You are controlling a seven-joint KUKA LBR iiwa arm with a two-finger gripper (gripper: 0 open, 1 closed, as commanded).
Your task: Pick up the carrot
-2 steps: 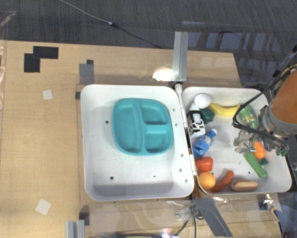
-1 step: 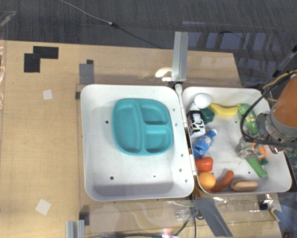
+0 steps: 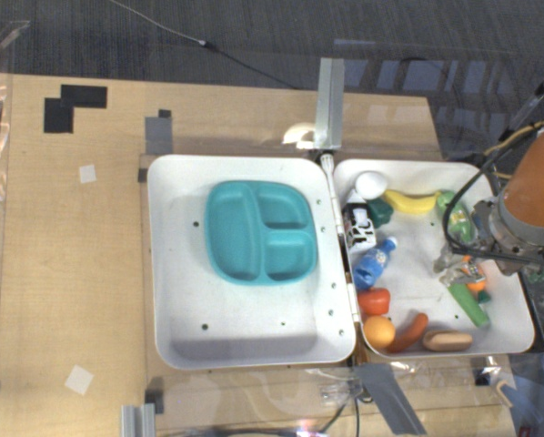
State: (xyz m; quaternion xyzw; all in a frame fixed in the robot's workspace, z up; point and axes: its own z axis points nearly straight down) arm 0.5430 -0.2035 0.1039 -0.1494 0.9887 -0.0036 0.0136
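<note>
The carrot lies near the right edge of the right bin. A small orange part shows, and its green stalk points toward the front. My gripper hangs right over the carrot's upper end and hides part of it. The grey wrist with the orange band reaches in from the right above it. I cannot make out whether the carrot is between the gripper's tips.
The right bin also holds a banana, a white ball, a blue bottle, a tomato, an orange, a red sausage and a bun. A teal divided plate sits in the left bin.
</note>
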